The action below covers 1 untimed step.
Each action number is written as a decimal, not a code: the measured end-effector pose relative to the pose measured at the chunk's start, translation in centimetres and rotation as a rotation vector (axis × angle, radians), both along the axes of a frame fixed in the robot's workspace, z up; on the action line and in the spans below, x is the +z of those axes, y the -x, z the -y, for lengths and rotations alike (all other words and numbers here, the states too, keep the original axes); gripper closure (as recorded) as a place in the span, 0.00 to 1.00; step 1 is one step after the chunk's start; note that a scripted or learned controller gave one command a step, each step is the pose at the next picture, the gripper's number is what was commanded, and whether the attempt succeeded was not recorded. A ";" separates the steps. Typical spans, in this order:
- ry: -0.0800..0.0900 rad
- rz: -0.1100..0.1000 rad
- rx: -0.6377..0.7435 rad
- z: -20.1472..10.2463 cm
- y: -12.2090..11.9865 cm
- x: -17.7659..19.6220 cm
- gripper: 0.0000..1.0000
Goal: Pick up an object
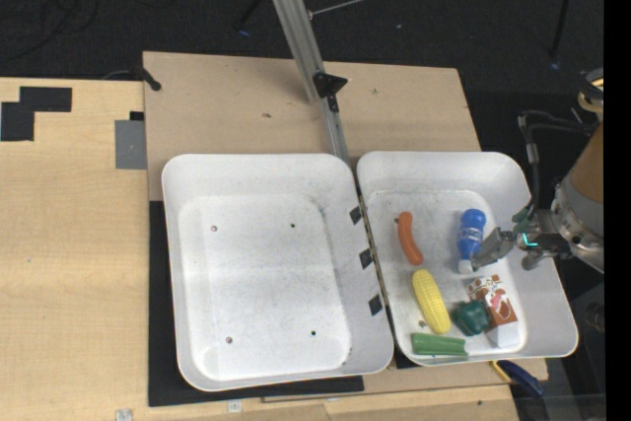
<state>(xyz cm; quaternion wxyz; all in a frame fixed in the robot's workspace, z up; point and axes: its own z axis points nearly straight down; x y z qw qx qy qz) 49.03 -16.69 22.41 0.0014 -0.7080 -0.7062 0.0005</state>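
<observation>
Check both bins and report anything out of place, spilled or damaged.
Nothing stands out. The orange sausage, blue bottle, corn cob and green pieces lie loose inside the right bin, none spilled over its rim.

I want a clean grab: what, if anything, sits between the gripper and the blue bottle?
Nothing visible. The gripper is at the right bin's right side, right beside the blue bottle, with no object between them.

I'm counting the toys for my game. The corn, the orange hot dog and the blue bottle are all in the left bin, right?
Not quite. The camera view shows the corn, the orange hot dog and the blue bottle all lying in the right bin, not the left bin.
</observation>
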 end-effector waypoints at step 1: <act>-0.002 -0.007 0.002 -0.2 0.2 -6.4 0.00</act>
